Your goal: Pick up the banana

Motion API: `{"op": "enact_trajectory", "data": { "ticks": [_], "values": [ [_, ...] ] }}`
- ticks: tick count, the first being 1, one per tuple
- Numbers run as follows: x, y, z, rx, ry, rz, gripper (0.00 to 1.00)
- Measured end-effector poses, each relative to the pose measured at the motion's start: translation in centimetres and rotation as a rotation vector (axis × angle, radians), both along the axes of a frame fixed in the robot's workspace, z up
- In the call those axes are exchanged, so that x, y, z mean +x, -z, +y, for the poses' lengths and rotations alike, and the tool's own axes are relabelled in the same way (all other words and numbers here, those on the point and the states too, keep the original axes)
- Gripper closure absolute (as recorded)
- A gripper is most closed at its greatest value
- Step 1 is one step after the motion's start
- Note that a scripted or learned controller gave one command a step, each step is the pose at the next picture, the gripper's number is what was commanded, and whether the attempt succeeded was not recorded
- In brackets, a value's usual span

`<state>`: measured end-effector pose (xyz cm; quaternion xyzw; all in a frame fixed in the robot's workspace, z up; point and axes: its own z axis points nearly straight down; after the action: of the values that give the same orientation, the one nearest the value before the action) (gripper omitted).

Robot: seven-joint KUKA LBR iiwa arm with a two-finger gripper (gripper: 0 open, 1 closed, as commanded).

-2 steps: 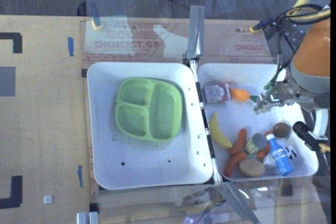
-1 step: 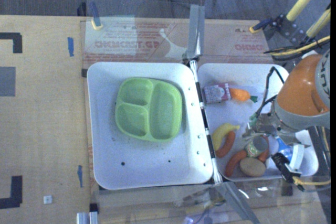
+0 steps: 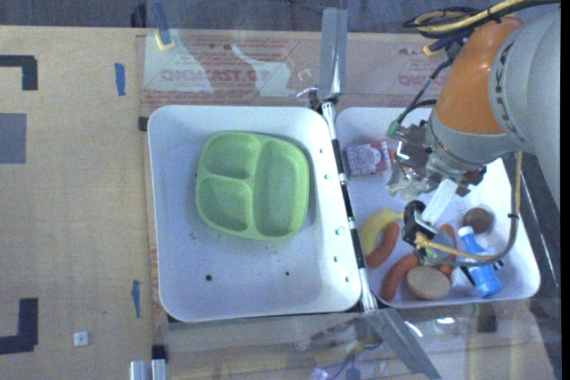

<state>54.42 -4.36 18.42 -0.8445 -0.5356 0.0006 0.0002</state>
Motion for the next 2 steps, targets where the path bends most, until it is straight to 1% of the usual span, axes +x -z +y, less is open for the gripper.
{"op": "enact_trajectory", "data": {
  "ticks": [1, 2],
  "values": [
    [-0.1, 0.0, 2.4, 0.0, -0.037, 0.002, 1.0],
    [7.4, -13.9, -5.1, -0.001, 0.509, 0.0, 1.0]
  ]
}}
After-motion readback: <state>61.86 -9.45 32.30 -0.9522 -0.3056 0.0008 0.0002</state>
